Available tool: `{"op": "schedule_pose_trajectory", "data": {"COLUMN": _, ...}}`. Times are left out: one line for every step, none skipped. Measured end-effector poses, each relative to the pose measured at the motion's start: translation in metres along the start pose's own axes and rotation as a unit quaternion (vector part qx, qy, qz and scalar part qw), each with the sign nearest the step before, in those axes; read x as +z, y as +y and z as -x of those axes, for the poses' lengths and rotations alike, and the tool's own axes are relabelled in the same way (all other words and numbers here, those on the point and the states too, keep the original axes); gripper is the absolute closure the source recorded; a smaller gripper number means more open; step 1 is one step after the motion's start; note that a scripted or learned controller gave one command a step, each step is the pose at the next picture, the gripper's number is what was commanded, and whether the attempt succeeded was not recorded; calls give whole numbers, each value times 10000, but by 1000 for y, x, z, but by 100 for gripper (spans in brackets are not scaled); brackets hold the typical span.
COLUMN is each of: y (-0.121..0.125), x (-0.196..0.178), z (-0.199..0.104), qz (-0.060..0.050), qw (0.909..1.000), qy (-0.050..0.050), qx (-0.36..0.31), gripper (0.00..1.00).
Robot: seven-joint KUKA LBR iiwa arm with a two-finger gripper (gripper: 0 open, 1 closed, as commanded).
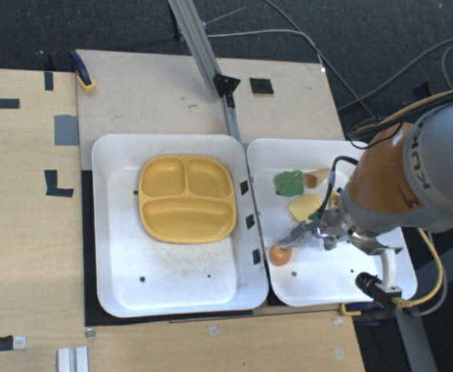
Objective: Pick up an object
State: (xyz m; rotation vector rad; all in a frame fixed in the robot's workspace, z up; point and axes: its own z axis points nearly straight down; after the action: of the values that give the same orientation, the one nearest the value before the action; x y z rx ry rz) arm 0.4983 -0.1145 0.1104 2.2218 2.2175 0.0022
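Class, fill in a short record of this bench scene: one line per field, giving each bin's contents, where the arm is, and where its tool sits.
left bin: holds a yellow divided tray
right bin: holds a green piece, a pale yellow piece, a small tan piece and an orange piece
arm: reaches in from the right, over the right bin
tool: low in the right bin, just above the orange piece
tool grip: cannot be told

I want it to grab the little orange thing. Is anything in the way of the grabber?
Nothing visible blocks it. The gripper sits in the right bin, right beside the orange thing. The green thing and yellow thing lie farther back.
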Motion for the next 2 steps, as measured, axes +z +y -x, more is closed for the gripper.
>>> {"op": "schedule_pose_trajectory", "data": {"y": 0, "x": -11, "z": -1, "qz": 5, "qw": 10000, "qy": 4, "qx": -11, "gripper": 100}}
{"op": "schedule_pose_trajectory", "data": {"y": 9, "x": -70, "z": -1, "qz": 4, "qw": 10000, "qy": -1, "qx": -19, "gripper": 100}}
